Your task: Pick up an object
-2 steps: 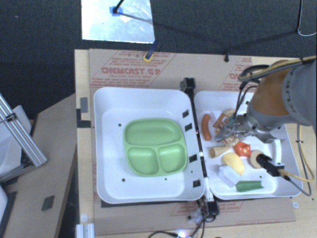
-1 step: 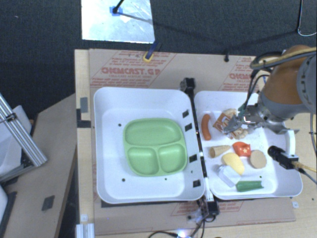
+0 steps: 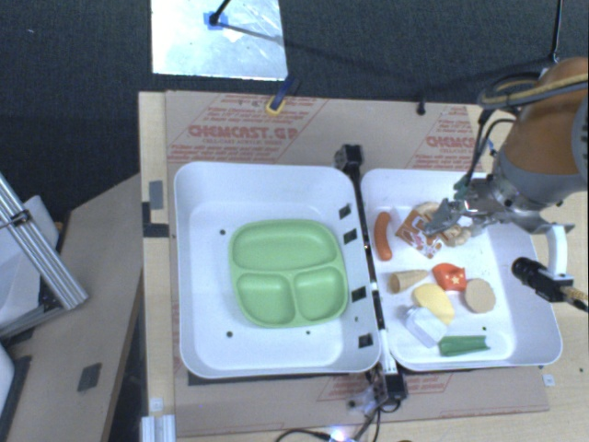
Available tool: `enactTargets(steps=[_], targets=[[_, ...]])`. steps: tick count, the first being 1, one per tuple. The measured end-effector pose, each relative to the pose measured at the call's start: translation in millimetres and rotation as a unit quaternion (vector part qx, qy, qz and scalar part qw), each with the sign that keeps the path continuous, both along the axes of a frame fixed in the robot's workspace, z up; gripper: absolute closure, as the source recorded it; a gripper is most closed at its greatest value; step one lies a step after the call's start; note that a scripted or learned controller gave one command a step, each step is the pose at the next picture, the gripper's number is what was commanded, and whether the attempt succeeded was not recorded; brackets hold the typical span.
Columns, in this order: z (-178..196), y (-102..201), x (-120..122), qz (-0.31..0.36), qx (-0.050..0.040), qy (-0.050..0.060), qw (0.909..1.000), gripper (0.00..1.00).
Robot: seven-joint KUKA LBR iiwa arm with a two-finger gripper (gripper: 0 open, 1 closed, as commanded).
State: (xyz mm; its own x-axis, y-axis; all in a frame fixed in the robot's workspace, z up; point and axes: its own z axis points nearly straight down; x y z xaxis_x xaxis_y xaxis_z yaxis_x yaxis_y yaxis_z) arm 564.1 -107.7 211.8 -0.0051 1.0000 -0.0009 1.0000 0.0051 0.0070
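My gripper [image 3: 448, 214] hangs low over the back of the right bin [image 3: 525, 339], reaching in from the right. It sits right over a brown and white packaged snack [image 3: 419, 231]. Whether anything is between the fingers is hidden by the wrist. In front of it lie a red sausage [image 3: 383, 235], a red pepper piece [image 3: 448, 275], an orange cone [image 3: 407, 280], a yellow lemon-like piece [image 3: 433, 301], a tan round cookie [image 3: 479, 296], a white bottle [image 3: 423, 325] and a green bean pod [image 3: 462, 344].
The left bin [image 3: 198, 247] holds a green three-compartment plate [image 3: 287, 272]. A black divider strip [image 3: 361, 247] runs between the bins. A black fitting [image 3: 541, 279] sticks out by the right bin's right wall.
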Motion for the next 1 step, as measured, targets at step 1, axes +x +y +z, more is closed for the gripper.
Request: enactTargets(steps=[1], targets=[[13.2,0.1,0.9,0.0,0.0003,0.002,1.0,1.0]])
